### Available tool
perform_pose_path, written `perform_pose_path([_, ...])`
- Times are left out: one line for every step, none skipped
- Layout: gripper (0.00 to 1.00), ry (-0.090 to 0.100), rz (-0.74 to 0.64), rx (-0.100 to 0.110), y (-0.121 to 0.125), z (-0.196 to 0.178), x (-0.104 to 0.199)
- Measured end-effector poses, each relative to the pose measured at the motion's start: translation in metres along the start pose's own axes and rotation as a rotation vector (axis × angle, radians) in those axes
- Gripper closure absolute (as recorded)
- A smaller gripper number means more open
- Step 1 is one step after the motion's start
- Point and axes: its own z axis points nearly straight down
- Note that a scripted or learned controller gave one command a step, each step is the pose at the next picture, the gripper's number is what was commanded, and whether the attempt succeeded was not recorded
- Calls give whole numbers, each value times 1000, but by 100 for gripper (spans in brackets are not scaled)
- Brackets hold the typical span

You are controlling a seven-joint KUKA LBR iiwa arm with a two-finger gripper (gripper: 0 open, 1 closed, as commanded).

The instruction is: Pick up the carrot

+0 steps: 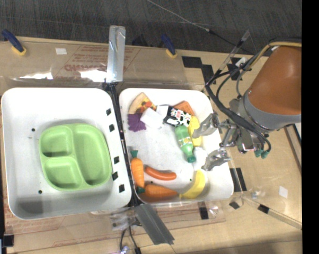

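while open, pincer [212, 142] above bin [215, 102]

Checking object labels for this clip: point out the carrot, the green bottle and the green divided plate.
carrot [137, 173]: camera view, mid-body.
green bottle [184, 142]: camera view, its middle.
green divided plate [102, 165]: camera view, right rim.

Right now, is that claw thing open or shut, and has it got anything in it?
Gripper: open, holding nothing, at the right edge of the right bin. The carrot lies apart from it, near the bin's front left corner.
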Motion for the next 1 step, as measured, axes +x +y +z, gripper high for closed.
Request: perform_pose_path([0,-21,-76,6,45,176,-7])
